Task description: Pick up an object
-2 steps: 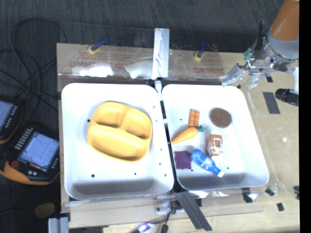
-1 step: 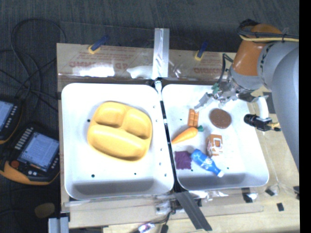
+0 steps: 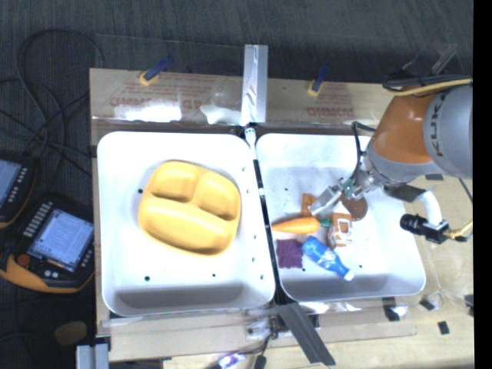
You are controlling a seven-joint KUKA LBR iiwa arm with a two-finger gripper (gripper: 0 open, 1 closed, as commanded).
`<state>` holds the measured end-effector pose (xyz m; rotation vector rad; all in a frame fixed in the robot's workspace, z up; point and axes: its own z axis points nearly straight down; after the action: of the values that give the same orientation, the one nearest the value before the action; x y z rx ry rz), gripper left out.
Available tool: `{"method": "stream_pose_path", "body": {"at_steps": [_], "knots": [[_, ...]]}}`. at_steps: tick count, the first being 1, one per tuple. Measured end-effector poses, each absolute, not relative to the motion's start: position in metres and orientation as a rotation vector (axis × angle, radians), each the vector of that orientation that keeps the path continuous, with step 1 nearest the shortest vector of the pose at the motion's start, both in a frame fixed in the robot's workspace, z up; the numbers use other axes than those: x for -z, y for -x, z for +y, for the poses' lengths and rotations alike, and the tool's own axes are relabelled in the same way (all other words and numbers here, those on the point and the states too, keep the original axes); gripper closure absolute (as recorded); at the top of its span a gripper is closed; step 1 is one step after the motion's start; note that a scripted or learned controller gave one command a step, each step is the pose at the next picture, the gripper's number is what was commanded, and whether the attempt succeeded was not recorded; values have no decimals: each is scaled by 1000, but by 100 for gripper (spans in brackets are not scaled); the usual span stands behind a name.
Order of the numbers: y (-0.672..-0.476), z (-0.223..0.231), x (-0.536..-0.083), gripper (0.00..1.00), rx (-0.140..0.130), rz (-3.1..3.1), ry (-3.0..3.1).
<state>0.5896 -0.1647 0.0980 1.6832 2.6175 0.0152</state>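
The fingers [image 3: 332, 198] are hovering low over the right bin [image 3: 400, 283], reaching in from three o'clock, and whether they are spread or pinched is something I cannot tell at this size and angle. They are sitting just beside a small pile at the bin's middle: a carrot [image 3: 294, 225] lying toward nine o'clock of the tips, a brown piece [image 3: 308, 203] touching or nearly touching them, a small printed carton [image 3: 340, 230] toward five o'clock, a purple block [image 3: 289, 253] and a blue bottle [image 3: 326, 258] farther toward six o'clock. Nothing is visibly sitting between the tips, so the step in hand is looking like the approach or the settling onto a target, not yet a lift. The next move is probably calling for a clean descent onto one item, most likely the brown piece or the carrot, without nudging the neighbours crowding it. The wrist is covering a dark round thing [image 3: 355, 206] beneath it, and what that is stays unclear. The left bin [image 3: 115, 283] is holding a big yellow cushion-like lump [image 3: 190, 206], well apart from the arm.
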Motion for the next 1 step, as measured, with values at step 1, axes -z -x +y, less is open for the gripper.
{"method": "stream_pose_path", "body": {"at_steps": [1], "knots": [[-529, -140, -98, 0, -22, 2505, -1838]]}}
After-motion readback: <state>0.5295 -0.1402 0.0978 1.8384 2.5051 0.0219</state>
